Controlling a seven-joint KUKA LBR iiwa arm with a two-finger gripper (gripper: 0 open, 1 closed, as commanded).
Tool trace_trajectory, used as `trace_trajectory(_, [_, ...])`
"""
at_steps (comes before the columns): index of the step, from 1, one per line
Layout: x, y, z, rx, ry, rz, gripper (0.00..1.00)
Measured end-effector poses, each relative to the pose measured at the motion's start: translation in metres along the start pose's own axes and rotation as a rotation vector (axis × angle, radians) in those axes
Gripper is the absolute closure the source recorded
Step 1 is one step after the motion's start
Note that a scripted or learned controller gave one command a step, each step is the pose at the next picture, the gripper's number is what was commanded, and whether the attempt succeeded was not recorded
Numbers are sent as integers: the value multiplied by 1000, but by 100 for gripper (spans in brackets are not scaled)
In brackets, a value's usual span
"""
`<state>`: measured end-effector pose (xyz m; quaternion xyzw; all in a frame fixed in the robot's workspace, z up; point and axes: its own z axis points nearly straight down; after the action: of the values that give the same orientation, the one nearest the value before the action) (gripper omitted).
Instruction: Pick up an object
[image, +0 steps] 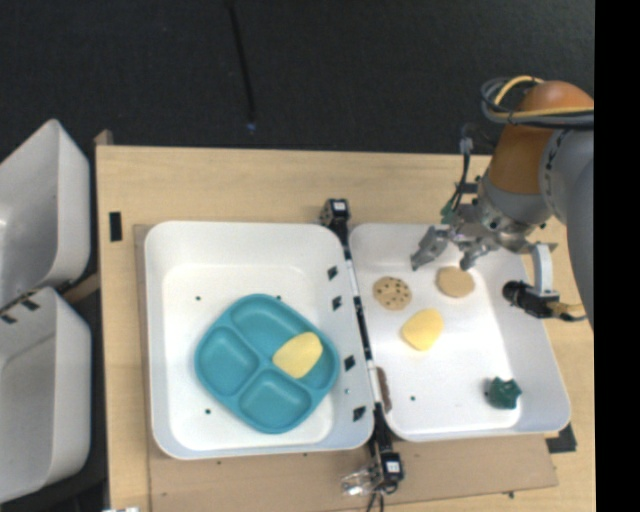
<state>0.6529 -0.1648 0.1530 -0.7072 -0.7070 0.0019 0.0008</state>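
I'm looking down on the table with the two white bins side by side. My hand hangs over the far part of the right bin, its two fingers spread apart with nothing between them. Just on the near side of the hand lies a tan round piece, close under the fingertips. Beside that tan piece, toward the left bin, sits a speckled cookie. Nearer to me than the tan piece lies a yellow lump, and well away from it, in the bin's near corner, a small dark green thing. In the left bin a teal divided plate carries another yellow piece.
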Motion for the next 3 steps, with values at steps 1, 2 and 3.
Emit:
trace_trajectory(1, [-1,1,50,-8,-3,1,0])
trace_trajectory(2, [-3,4,33,-17,-5,0,100])
trace_trajectory(3, [-11,2,-15,-10,0,1,100])
